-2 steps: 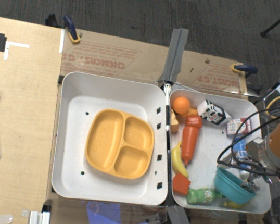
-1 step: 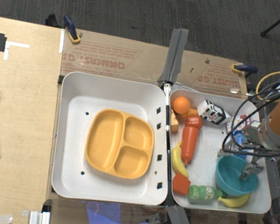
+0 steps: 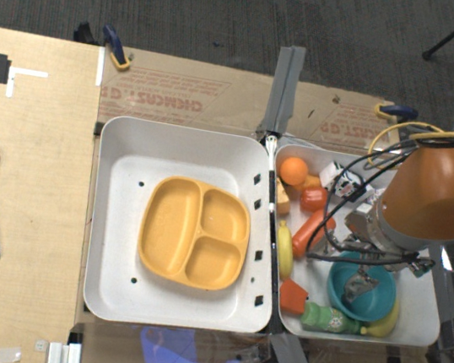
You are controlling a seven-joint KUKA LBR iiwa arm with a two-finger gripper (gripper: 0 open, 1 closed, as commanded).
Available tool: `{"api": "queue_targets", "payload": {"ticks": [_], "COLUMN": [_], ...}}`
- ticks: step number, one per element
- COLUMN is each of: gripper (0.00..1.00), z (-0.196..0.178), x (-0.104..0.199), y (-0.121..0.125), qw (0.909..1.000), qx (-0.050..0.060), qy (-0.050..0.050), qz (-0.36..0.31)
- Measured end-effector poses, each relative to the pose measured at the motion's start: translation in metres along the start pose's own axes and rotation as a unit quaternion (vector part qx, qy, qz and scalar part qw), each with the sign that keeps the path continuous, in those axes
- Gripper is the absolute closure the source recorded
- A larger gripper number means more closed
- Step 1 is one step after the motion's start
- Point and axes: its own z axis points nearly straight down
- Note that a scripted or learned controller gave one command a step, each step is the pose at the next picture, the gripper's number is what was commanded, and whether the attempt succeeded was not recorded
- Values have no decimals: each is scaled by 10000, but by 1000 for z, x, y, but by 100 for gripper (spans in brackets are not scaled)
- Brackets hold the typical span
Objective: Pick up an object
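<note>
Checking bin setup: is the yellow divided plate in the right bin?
No, the yellow divided plate lies in the left bin, while the right bin holds the toy food and teal bowl.

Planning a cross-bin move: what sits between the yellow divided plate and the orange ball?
In the camera view, bare white floor of the left bin, then the two bins' adjoining walls, separate the yellow three-compartment plate from the orange ball.

Faint red lettering is printed, upside down and reversed, on the cardboard sheet (image 3: 191,98) just behind the left bin (image 3: 109,226); it cannot be read.
</note>
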Motion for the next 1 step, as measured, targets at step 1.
{"api": "queue_targets", "payload": {"ticks": [1], "gripper": [0], "z": [0], "x": [2], "y": [-5], "qw": [10000], "qx": [6], "qy": [-3], "qz": [62]}}
